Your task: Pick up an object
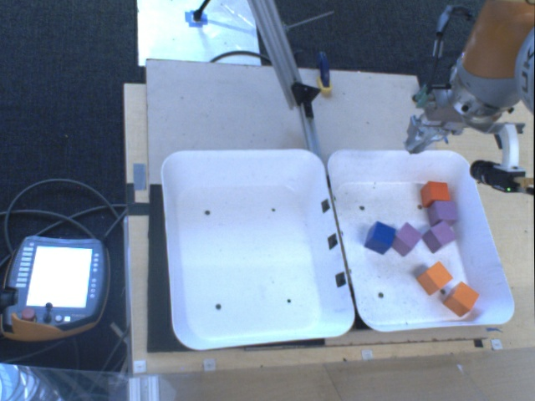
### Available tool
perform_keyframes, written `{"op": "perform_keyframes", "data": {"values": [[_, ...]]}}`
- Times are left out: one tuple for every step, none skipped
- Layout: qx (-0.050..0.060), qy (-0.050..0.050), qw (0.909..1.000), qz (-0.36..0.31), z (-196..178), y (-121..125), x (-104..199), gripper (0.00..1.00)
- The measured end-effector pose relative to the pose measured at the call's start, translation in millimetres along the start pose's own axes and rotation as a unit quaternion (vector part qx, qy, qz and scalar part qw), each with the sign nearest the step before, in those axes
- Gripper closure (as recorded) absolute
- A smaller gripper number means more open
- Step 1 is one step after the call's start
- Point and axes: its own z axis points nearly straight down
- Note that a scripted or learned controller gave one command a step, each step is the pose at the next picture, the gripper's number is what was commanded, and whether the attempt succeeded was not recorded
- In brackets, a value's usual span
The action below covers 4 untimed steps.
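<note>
Bench (234, 107), right bin (489, 249) with seven blocks (407, 239); hand (420, 138) above, grip unclear.

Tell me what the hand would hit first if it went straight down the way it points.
Probably the right bin, at its far rim or the bare floor just inside. The hand hangs over that back edge, apart from the cubes; the nearest, an orange cube, lies off to the side. Depth is unclear.

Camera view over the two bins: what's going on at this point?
A grey and orange arm reaches in from the right, its gripper poised over the top rim of the right bin, holding nothing. Seven small blocks lie in that bin: a blue block, three purple ones and three orange ones, clustered toward its right side. None has been picked up yet. The left bin sits alongside.
</note>
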Motion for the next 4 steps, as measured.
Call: {"op": "perform_keyframes", "data": {"values": [[0.003, 0.001, 1.0, -0.002, 1.6, -1.6, 42.9, 1.0], [0.003, 0.002, 1.0, -0.003, -4.9, -4.2, 97.3, 1.0], [0.004, 0.002, 1.0, -0.003, 8.0, -15.9, 155.5, 1.0], [0.005, 0.002, 1.0, -0.003, 22.8, -16.3, 214.0, 1.0]]}}
